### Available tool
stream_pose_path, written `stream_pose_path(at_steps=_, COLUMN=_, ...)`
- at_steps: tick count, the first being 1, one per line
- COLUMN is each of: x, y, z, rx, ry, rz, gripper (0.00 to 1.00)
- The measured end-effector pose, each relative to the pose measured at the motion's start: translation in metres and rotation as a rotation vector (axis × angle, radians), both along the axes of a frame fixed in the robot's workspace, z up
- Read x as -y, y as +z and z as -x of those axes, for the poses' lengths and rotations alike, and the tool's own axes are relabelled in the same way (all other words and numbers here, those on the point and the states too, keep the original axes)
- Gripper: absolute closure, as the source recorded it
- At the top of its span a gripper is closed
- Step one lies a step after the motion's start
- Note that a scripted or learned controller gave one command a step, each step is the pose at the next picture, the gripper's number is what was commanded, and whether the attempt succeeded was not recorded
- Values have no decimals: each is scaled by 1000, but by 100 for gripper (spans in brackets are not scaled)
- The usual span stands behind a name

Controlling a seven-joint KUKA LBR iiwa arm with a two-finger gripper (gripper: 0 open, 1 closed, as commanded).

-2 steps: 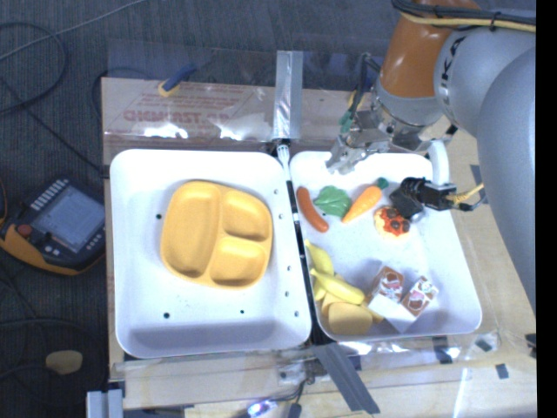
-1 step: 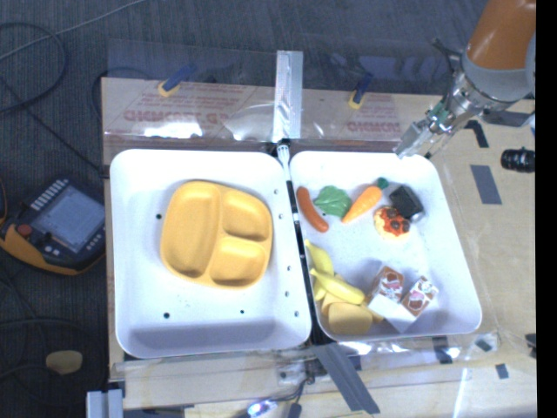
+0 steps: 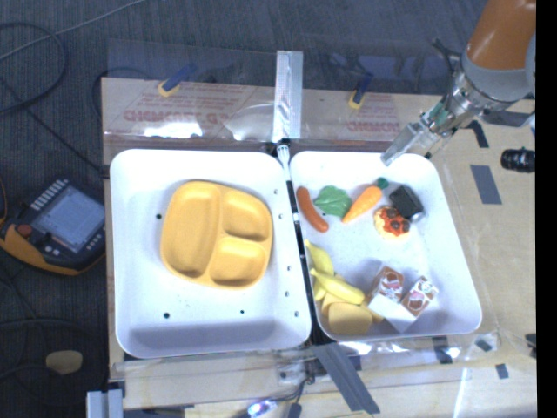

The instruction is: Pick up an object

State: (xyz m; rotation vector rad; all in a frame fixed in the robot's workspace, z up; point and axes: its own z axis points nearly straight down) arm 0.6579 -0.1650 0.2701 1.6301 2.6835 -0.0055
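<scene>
Arm (image 3: 500, 37) at right bin's (image 3: 452, 259) far rim; yellow tray (image 3: 216, 233) in left bin (image 3: 130, 259), toy foods in right.

A single fixed camera looked down on the bench from above at a slant, far enough back to take in both white bins whole — the left bin (image 3: 130, 259) and the right bin (image 3: 452, 259) sat side by side near the middle of the frame. The cardboard sheet (image 3: 209, 103) behind the bins lay toward the top edge — the bench's near rim toward the bottom. The arm (image 3: 505, 33) entered from the upper right corner, and dark carpet (image 3: 52, 103) filled the left margin.
</scene>
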Motion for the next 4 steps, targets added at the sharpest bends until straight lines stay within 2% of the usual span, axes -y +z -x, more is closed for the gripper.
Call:
stream_pose_path(at_steps=1, x=-17, y=-148, z=3, rx=0, ry=-10, rz=-1, gripper=0)
stream_pose_path(at_steps=2, x=-8, y=-175, z=-12, rx=-1, ry=14, rz=3, gripper=0)
stream_pose_path(at_steps=3, x=-10, y=-175, z=-11, rx=2, ry=7, rz=6, gripper=0)
stream_pose_path(at_steps=4, x=-12, y=-164, z=-15, rx=18, ry=11, rz=9, gripper=100)
